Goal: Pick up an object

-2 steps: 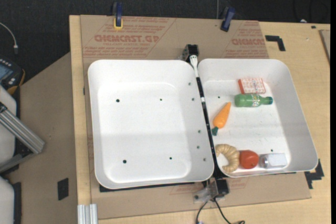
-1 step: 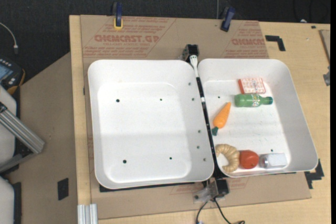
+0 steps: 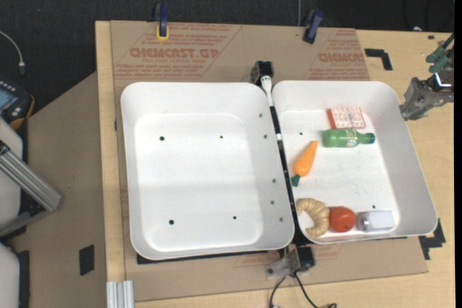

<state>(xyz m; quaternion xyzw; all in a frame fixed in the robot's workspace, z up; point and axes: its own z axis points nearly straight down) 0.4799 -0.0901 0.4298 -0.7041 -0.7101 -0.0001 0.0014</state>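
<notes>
You are looking down at a slant on the table (image 3: pixel 216 47), a cardboard-covered board with red lettering along its upper part, held by two blue clamps (image 3: pixel 162 19) at the upper edge. Two shallow white bins sit side by side on it, touching along a dark seam down the middle of the frame.

The left bin (image 3: pixel 144 112) shows only its bare white floor with a few small dark dots.

The right bin (image 3: pixel 393 177) carries every object you could go for. Near its upper middle lies a small red and white box (image 3: pixel 345 117). Just below it, and touching or nearly touching it, a green bottle (image 3: pixel 346 138) lies on its side, cap end toward the right of the frame. Down and to the left, close to the seam, an orange carrot (image 3: pixel 306 158) lies tilted, its tip pointing up and to the right. Along the lower edge of this bin you have three things in a row: a tan curved pastry (image 3: pixel 314 214) on the left, a red round piece (image 3: pixel 342 218) pressed against it, and a small clear container with a white end (image 3: pixel 377 221) just to the right of that.

The hand (image 3: pixel 426 94) sits at the right edge of the frame, just outside the upper right corner of the right bin, well apart from all the objects. It is partly cut off and blurred, so you cannot tell whether it is wide or narrow; nothing is visibly held in it.
</notes>
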